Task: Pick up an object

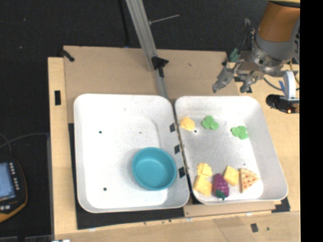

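- Grey tool (pixel 233 83) above far edge of right bin (pixel 270 135), fingers spread, pinching nothing.
- Yellow, green, purple toys in right bin.
- Blue bowl (pixel 153 168) in left bin (pixel 101 115).

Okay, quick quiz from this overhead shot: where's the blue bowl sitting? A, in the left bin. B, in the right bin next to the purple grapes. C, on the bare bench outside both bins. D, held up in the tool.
A: the blue bowl sits in the left bin, near its front right corner, while the small toy foods lie in the right bin.
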Robot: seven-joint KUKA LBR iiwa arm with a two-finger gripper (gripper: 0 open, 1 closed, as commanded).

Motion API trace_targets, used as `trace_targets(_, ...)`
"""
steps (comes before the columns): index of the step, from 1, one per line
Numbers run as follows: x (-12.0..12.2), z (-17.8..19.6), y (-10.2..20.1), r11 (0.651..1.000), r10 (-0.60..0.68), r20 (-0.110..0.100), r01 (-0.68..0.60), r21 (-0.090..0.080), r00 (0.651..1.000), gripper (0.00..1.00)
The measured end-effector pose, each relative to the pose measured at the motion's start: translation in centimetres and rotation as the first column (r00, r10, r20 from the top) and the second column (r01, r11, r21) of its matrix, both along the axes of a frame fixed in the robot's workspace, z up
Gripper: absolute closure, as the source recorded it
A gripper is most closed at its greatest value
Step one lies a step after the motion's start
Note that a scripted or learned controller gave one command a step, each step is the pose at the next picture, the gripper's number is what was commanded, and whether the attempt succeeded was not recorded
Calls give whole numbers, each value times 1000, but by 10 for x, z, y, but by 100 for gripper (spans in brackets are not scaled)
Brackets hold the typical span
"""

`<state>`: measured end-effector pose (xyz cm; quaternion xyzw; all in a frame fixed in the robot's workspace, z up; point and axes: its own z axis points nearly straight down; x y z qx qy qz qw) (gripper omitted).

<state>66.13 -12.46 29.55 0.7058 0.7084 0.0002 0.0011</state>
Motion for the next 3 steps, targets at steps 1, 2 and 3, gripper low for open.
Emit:
trace_targets(1,0,0,0,1000,0,0,0,-1,1000,0)
trace_targets(2,3,-40,-4,1000,-3,-1,3,-2,1000,0)
trace_targets(3,12,-91,1,1000,0,-1,0,-1,1000,0)
